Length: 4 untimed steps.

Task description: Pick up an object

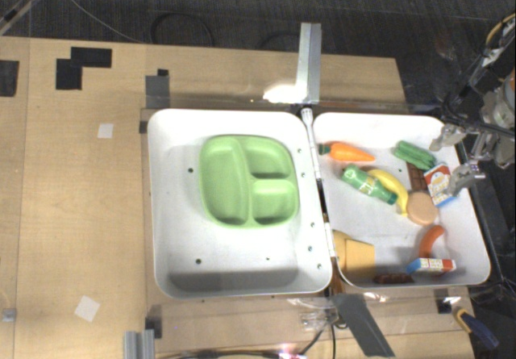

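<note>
The right bin (476, 248) holds several toy foods: an orange carrot (348, 152), a green bottle (367, 184), a yellow banana (391, 185), a green cucumber (414, 154), a tan round bun (421, 208), a red and white carton (438, 185), a red sausage (431, 240), a small red, white and blue box (433, 265) and a tan block (355, 252). My gripper (456, 157) hangs over the bin's right rim, just right of the carton. Its fingers are open with nothing between them.
The left bin (173, 260) holds a green divided plate (246, 180). A metal post (310, 63) stands behind the wall between the bins. A dark brown bar (393, 277) lies at the right bin's front edge. Wooden bench top spreads to the left.
</note>
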{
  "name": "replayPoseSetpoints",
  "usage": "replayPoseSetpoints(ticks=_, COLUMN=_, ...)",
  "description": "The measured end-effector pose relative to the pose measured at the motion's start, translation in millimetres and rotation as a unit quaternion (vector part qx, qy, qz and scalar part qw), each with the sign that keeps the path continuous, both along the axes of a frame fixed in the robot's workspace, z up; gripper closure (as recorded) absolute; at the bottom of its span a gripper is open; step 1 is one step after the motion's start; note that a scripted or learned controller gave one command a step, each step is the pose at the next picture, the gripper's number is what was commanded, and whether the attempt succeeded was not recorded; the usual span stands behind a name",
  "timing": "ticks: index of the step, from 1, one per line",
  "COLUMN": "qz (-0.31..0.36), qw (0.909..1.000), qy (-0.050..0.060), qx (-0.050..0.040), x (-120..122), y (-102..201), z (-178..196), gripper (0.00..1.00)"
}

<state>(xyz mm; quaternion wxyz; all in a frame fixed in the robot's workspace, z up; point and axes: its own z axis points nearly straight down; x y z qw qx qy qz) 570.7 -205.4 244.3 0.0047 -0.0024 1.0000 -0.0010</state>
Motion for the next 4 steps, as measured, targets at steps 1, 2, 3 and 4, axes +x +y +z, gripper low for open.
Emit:
replayPoseSetpoints(ticks=1, qz=0.026, qw=0.9996, qy=0.004, qx=0.001, x=-59, y=0, z=-98, gripper=0.0)
replayPoseSetpoints(ticks=2, qz=0.119, qw=0.9929, qy=-0.004, qx=-0.0029, x=-69, y=47, z=-153, gripper=0.0)
replayPoseSetpoints(ticks=3, qz=0.277, qw=0.9609, qy=-0.005, qx=-0.0054, x=-67, y=27, z=-153, gripper=0.0)
replayPoseSetpoints(ticks=4, qz=0.212, qw=0.9773, qy=-0.006, qx=-0.0048, x=-67, y=79, z=-153, gripper=0.0)
